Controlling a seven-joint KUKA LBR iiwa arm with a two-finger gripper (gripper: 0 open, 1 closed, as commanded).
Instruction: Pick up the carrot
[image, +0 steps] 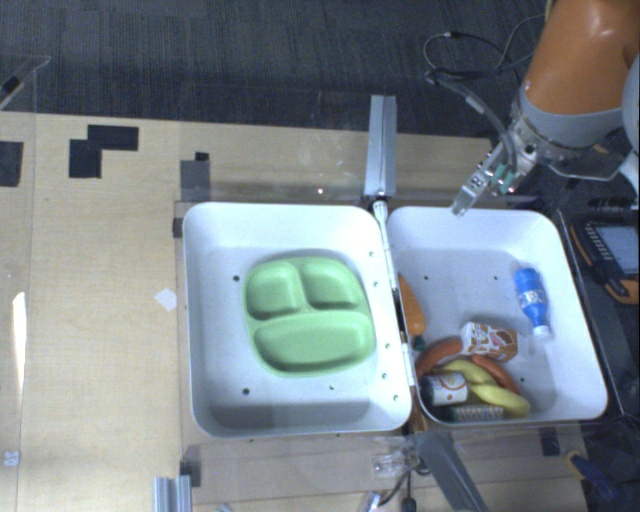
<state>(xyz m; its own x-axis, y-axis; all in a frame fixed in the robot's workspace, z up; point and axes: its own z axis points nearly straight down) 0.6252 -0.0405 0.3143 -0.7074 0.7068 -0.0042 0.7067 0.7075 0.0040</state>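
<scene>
The carrot (410, 309) is seen against the right bin's (560, 240) left wall, lengthwise along it, well below-left of the gripper (468, 198); its state cannot be told.

camera view: fixed overhead, slanted down | frames two shallow white plastic bins (200, 330) side by side | mid-distance, grey-and-orange arm (575, 70) enters right

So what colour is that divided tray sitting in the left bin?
The divided tray is pale green, seen clearly in the camera view from above.
</scene>
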